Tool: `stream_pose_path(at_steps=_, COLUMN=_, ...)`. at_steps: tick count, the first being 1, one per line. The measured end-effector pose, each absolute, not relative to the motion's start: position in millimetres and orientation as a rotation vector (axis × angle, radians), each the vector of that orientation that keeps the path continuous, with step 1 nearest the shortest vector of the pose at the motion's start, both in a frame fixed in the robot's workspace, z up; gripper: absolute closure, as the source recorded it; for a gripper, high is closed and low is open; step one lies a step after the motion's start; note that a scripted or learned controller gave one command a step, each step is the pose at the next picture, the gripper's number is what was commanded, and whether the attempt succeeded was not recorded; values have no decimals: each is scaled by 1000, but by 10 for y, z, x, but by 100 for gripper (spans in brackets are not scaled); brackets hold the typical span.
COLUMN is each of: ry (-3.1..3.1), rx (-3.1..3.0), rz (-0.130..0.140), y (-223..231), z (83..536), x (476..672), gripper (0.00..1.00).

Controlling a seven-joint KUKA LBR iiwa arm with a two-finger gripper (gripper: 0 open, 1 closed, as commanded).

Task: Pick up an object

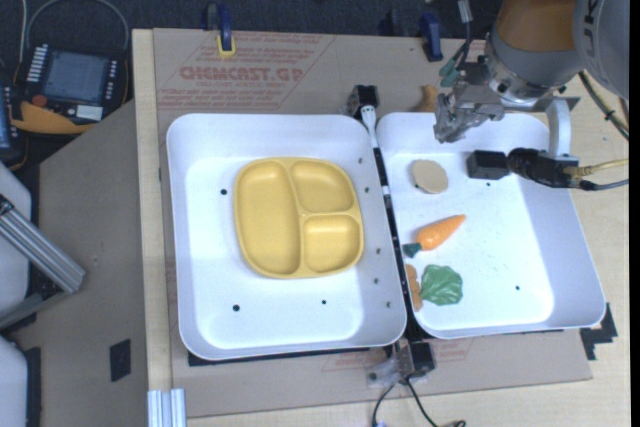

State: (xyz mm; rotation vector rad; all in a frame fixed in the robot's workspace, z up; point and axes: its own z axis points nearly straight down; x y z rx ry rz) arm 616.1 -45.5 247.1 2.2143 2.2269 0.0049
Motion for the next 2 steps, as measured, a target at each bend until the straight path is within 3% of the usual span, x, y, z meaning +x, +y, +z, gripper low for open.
stream_pose_path(at_steps=2, ry=2229, rx=2214, rz=5, y=630, z=2424, x=6479, gripper=100)
